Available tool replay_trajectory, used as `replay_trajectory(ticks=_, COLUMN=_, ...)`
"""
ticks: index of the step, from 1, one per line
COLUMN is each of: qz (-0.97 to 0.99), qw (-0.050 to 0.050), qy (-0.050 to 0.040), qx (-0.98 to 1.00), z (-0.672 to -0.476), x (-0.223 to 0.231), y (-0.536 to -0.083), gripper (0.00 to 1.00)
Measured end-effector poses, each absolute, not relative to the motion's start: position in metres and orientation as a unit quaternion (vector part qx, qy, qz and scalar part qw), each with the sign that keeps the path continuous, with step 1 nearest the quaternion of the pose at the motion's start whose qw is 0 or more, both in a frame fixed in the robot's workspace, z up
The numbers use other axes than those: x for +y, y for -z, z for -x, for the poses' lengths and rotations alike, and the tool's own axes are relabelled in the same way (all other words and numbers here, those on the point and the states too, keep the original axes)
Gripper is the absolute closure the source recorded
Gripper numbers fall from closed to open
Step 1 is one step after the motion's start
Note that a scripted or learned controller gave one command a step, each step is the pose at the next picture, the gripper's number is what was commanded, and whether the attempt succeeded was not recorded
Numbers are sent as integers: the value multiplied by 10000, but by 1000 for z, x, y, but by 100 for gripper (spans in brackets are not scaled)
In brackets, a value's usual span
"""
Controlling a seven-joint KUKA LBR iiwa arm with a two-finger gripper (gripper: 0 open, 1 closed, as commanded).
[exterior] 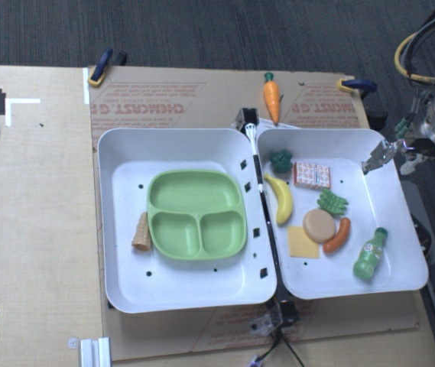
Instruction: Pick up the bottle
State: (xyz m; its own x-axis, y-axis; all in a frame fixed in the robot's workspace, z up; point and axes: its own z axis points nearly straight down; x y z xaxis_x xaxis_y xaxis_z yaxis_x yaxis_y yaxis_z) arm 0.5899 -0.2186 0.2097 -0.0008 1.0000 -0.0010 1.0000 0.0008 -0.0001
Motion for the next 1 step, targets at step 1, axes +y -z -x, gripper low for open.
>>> replay_trajectory(ticks=1, qz=-7059, qw=13, qy=6, qx=7083, z=-590, x=-219, y=-219, gripper=100)
